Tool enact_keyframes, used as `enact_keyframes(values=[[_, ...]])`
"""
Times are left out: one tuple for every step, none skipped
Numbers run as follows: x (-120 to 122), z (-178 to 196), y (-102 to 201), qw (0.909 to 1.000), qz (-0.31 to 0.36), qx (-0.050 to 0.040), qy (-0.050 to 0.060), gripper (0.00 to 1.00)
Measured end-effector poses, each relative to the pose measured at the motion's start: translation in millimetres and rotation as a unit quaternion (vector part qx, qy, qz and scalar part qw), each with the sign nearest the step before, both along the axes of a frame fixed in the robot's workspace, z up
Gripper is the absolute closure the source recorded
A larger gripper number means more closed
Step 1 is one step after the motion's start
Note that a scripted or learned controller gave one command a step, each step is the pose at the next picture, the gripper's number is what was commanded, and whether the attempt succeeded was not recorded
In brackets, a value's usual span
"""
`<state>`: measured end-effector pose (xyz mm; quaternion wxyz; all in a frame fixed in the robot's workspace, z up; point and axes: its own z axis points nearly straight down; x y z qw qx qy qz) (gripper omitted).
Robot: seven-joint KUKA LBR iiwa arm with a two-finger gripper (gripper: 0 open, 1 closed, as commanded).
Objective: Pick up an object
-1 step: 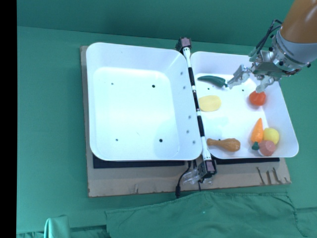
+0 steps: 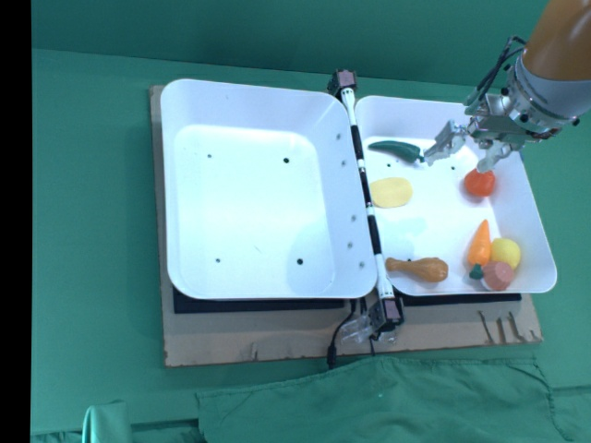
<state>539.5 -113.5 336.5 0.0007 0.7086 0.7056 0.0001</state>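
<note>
Green cloth (image 2: 369, 400) lies crumpled at the near edge of the counter (image 2: 83, 247), in front of a cardboard sheet (image 2: 259, 344) that carries 2 white bins side by side. At the near end of the seam between them sits a small clamp with cables (image 2: 374, 321).

On the left, the left bin (image 2: 185, 109) shows a few dark specks on its floor. To its right, the right bin (image 2: 540, 247) holds 6 toy foods: a drumstick (image 2: 420, 268) near the front, a carrot (image 2: 479, 244), a lemon (image 2: 505, 252) and a pink piece (image 2: 499, 276) bunched in the front right corner, a potato (image 2: 391, 192) by the seam, and a green pepper (image 2: 395, 149) toward the back.

An orange tomato (image 2: 479, 184) sits apart at the right side. Just above it hangs the hand (image 2: 462, 146), its 2 fingers spread wide open and holding nothing; one fingertip is just over the tomato, the other points toward the pepper.
</note>
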Motion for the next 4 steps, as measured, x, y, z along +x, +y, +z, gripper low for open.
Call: enact_keyframes(values=[[4,-44,-7,1.0000,-0.001,-0.0001,0.002,0.00],[6,-85,-12,1.0000,-0.001,-0.0001,0.002,0.00],[6,-125,-11,1.0000,0.000,0.0002,0.003,0.00],[9,-152,-13,1.0000,0.000,-0.0006,-0.003,0.00]])
